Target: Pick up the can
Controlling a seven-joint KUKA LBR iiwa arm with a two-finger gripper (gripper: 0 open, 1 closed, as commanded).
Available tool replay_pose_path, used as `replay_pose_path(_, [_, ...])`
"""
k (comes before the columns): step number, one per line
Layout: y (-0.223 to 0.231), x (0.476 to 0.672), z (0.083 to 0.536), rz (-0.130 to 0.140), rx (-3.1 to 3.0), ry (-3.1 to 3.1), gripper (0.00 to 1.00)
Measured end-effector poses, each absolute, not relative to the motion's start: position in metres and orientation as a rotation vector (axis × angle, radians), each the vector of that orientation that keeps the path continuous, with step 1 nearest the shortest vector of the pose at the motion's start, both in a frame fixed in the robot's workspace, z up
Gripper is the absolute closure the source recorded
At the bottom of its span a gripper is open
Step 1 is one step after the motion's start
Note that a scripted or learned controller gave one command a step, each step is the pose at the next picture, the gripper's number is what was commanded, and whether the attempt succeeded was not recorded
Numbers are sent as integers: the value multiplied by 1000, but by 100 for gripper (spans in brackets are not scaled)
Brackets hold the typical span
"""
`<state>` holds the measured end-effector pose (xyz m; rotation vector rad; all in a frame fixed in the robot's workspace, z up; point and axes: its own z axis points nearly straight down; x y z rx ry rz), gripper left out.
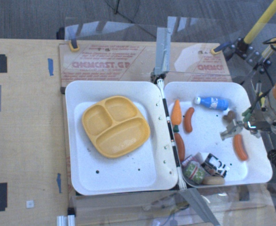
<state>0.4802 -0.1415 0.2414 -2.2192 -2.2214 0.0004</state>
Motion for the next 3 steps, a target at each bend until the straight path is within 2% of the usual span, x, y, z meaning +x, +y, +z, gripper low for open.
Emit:
replay_pose_path(1, [-107, 496, 86, -4, -2181, -2266, 0])
replay_pose_path(2, [-123, 570, 86, -5, -2235, -2214, 0])
replay_pose_path(3, [-146, 609, 98, -2, -2166, -2279, 0])
